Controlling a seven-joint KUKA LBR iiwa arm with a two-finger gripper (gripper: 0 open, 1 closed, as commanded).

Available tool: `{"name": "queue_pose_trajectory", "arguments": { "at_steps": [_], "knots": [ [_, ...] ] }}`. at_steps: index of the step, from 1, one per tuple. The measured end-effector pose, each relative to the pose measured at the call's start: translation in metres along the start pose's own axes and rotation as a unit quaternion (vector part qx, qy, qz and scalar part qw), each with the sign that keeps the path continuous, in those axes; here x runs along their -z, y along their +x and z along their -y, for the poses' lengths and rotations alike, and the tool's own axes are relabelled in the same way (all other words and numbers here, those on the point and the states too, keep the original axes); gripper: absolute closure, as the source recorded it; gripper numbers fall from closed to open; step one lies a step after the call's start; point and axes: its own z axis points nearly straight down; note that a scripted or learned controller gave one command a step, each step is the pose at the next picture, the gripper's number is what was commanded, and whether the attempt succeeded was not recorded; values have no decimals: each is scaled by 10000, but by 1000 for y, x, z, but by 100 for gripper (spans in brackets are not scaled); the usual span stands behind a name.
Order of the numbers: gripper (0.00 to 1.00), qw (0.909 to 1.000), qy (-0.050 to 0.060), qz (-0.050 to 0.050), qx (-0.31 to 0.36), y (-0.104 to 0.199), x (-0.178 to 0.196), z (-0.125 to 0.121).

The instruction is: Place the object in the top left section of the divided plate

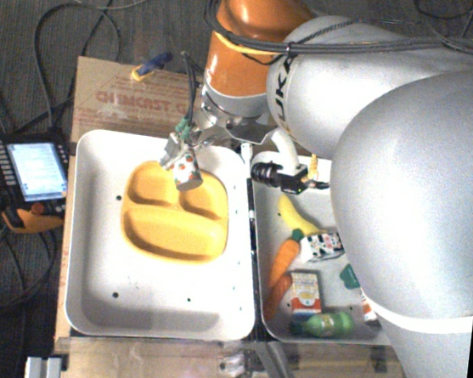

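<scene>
A: From the camera view, where is the object?

B: A small white and reddish object [187, 170] sits at the tip of the gripper [182, 156], over the upper edge of the yellow divided plate [175, 232], about where the ridge between the two top sections meets the rim. It is too small and blurred to name.

A: Which way does its long axis run?

B: I cannot tell; it looks compact, slightly tilted down to the right.

A: Is the gripper holding it?

B: The object appears to sit between the fingers, which are closed narrowly on it, though the detail is fine.

A: And the arm?

B: The arm [394, 160] comes in from the right, its grey bulk covering much of the right bin [321, 335]. The orange band [246, 44] is above the wrist, which points down and left into the left bin [94, 235].

A: What else lies there?

B: A carrot [282, 266], a banana [291, 215], a small carton [305, 292] and a green item [327, 324] in the right bin; a pendant [32, 169] lies left of the bench.
</scene>
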Motion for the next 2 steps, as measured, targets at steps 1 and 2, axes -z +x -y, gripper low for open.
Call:
{"name": "queue_pose_trajectory", "arguments": {
  "at_steps": [1, 2],
  "knots": [
    [0, 10000, -5, -5, 0, 0, 0, 0],
    [0, 9966, -3, -12, -822, 34, 62, 47]
  ]
}}
